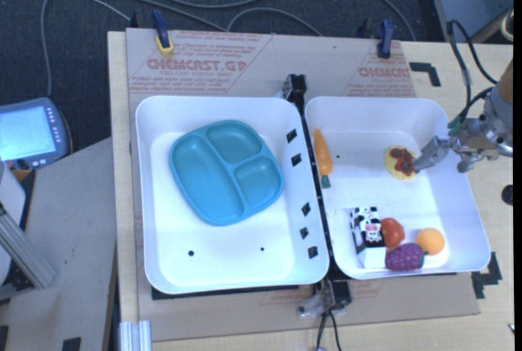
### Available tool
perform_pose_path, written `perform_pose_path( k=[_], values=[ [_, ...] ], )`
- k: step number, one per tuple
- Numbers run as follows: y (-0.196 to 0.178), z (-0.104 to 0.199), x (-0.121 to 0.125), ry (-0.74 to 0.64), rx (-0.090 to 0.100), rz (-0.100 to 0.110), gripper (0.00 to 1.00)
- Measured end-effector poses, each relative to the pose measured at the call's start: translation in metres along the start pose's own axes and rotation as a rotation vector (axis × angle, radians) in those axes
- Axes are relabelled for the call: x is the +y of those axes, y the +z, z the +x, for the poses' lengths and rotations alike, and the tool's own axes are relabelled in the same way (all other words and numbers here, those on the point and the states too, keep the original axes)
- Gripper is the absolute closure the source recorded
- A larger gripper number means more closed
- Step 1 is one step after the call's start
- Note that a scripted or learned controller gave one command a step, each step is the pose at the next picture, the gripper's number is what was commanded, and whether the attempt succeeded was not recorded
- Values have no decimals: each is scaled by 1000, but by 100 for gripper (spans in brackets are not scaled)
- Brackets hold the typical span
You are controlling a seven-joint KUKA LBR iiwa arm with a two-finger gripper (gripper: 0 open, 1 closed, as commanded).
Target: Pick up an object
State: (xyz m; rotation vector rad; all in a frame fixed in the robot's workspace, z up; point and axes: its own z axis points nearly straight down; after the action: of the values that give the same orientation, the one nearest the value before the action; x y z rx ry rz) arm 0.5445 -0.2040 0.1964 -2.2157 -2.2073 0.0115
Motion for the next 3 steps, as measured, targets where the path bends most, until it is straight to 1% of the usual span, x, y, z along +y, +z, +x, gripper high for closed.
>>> perform_pose_path(
  k=[1,2,3],
  values=[
    [-8,1,3,-4,-4,-14,0],
    [40,4,-5,-4,-1,-9,0],
    [87,1,-13,-3,-1,-9,0]
  ],
)
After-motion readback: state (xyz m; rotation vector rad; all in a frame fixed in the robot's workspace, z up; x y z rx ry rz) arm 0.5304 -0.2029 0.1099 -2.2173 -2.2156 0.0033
